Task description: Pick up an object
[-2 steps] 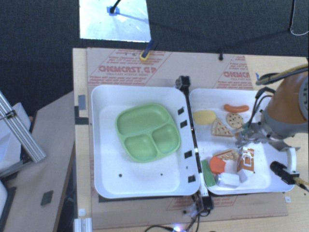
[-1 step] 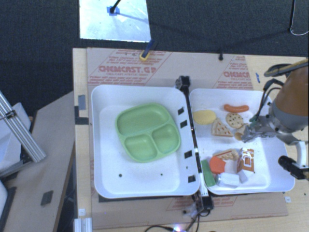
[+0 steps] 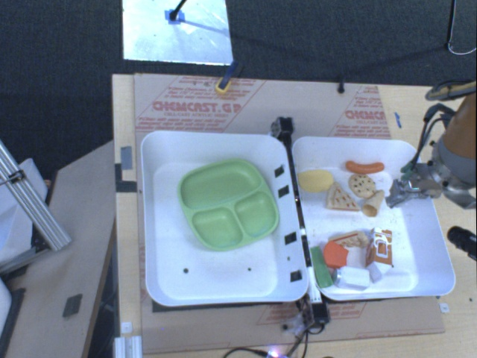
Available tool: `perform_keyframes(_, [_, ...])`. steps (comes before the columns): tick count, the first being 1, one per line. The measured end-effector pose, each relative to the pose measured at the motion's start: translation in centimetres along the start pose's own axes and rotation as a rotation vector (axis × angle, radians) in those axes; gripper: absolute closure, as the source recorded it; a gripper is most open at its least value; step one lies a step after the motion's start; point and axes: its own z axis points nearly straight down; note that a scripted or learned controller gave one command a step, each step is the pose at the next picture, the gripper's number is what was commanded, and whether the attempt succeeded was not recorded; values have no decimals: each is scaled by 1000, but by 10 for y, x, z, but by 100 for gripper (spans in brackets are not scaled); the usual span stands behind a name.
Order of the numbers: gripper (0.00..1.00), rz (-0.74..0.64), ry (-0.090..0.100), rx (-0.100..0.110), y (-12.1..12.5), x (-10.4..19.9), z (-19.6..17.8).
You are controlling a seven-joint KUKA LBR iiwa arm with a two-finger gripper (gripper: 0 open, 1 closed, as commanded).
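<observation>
- Jaws [image 3: 400,190]: positioned over the right bin [image 3: 428,233], just beside the ice-cream cone [image 3: 373,201]; open or closed state cannot be determined.
- Toy foods: all lying in the right bin.
- Left bin [image 3: 160,222]: contains the green divided plate [image 3: 227,203].

On the brown protective sheet [image 3: 246,99] that lies under the two white bins, red printed words repeat in slanted rows. Behind the left bin I can read "CHEMCAST" followed by "G P". Behind the right bin the same red print [image 3: 365,114] appears again, partly cut off. The smaller red lines below are too blurred to read.
</observation>
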Motion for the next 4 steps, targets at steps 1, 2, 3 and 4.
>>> perform_keyframes(1, [100,-1,0,0,2,0,-33])
perform_keyframes(2, [100,-6,3,0,32,46,-43])
perform_keyframes(3, [100,-6,3,1,52,87,-47])
perform_keyframes(4, [100,-6,3,3,76,136,-31])
